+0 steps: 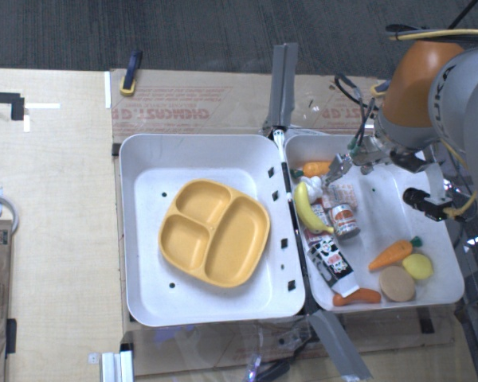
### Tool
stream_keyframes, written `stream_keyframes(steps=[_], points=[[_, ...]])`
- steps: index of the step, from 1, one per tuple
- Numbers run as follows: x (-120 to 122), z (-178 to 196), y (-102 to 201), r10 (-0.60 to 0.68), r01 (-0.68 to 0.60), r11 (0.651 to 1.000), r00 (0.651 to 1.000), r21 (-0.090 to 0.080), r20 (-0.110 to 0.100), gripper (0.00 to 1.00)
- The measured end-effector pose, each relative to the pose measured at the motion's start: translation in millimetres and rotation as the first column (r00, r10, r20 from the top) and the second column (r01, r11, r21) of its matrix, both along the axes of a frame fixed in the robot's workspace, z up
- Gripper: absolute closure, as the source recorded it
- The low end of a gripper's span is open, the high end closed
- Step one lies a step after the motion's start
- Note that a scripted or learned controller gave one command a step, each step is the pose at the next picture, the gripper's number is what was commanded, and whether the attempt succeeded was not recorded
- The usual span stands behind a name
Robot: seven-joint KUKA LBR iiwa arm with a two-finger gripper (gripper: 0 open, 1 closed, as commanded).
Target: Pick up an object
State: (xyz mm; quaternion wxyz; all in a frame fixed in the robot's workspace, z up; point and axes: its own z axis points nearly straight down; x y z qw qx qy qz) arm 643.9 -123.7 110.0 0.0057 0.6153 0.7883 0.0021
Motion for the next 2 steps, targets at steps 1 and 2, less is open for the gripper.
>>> stream_keyframes(steps=[1, 2], points=[[-97.5, -17.1, 4.3, -0.161, 0.161, 0.987, 0.987, 0.004, -0.010, 0.00], [-98.2, -10.0, 3.2, -0.164, 0.164, 0.986, 0.986, 0.004, -0.013, 1.00]])
